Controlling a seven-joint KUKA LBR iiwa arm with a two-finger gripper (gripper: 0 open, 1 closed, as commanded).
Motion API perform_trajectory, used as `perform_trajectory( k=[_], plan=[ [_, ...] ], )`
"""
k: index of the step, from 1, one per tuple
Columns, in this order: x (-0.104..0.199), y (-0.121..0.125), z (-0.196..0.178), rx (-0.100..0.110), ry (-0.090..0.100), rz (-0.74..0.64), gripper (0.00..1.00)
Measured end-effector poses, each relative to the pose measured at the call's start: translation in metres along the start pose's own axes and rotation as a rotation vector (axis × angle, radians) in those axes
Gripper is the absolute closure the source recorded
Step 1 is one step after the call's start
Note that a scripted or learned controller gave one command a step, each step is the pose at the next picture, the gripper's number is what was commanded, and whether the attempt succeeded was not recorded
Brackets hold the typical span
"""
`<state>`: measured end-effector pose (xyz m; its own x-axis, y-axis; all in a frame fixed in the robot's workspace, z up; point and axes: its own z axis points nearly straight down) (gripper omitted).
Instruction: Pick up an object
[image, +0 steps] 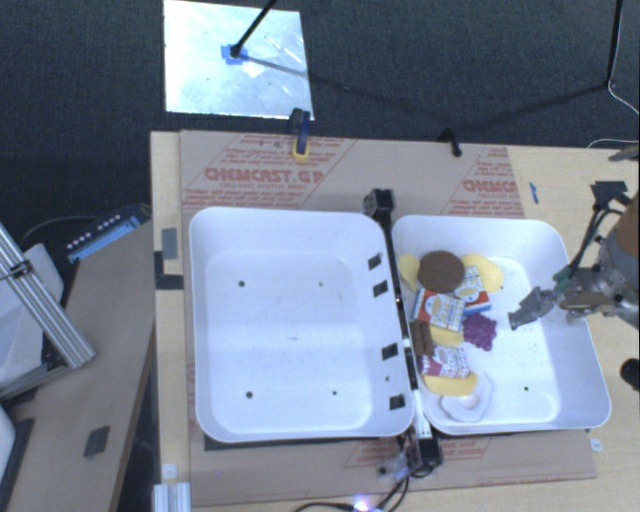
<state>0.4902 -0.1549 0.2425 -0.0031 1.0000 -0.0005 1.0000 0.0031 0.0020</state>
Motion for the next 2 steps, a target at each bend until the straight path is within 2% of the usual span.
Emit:
perform_trajectory(
  k=[1,2],
  plan=[
    [0.045,0.061,0.106,0.004,0.003,-0.007,0.00],
    [0.043,0.114,0.153,-0.016,0.000,-0.003,0.00]
  ],
)
